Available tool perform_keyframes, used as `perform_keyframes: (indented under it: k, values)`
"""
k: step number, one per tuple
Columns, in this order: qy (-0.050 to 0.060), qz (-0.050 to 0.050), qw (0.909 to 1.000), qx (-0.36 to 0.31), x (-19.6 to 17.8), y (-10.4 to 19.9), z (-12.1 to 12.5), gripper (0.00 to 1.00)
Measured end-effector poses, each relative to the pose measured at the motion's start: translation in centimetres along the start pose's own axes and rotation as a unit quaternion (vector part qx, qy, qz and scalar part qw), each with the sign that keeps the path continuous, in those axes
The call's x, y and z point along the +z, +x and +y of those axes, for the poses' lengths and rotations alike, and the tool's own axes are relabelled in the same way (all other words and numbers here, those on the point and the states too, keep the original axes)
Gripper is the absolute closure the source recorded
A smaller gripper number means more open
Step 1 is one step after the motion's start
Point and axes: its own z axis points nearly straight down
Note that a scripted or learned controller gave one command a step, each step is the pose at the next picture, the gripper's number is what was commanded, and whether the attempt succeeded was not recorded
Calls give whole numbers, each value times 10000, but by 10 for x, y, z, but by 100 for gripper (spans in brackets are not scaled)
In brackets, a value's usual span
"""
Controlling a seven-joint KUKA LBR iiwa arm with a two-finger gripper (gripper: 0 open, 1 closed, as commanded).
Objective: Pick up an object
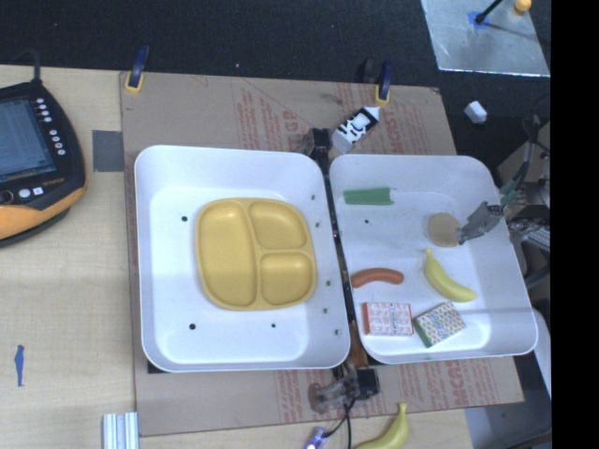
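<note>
1. The wooden surface [65, 297] bears a brown cardboard sheet [281, 110] printed with faint red lettering too blurred to read, and 2 shallow white bins side by side on it.
2. The left white bin [168, 344] holds a yellow plastic plate with 3 compartments [255, 252], lying flat near its middle.
3. The right white bin [412, 171] holds 6 things: a flat green rectangular block [368, 195] near the top, a tan round disc [443, 228] at the right, a reddish-brown toy sausage [376, 277] by the left wall, a yellow toy banana [445, 279] just below the disc, and 2 small printed boxes at the bottom, 1 red-and-white [387, 318] and 1 green-and-yellow [439, 325]; their print is illegible.
4. The grey claw [471, 228] reaches in from the right, low over the right bin, its tips at the edge of the tan disc; whether it is wide or narrow cannot be told.
5. An orange-edged handheld control pad [33, 162] lies at the left, screen text unreadable.
6. A second yellow banana [390, 430] lies below the bins, on the cardboard.
</note>
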Motion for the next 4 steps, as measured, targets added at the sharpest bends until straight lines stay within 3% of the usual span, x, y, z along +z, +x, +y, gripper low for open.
perform_keyframes:
  k: [1, 2, 3, 4]
  values:
    - [8, -3, 10000, -8, 93, 2, 5, 0]
    - [8, -1, 10000, -10, 158, 4, -3, 0]
    - [16, -9, 10000, -31, 148, 3, -3, 100]
    - [3, -3, 10000, -19, 158, 63, 51, 100]
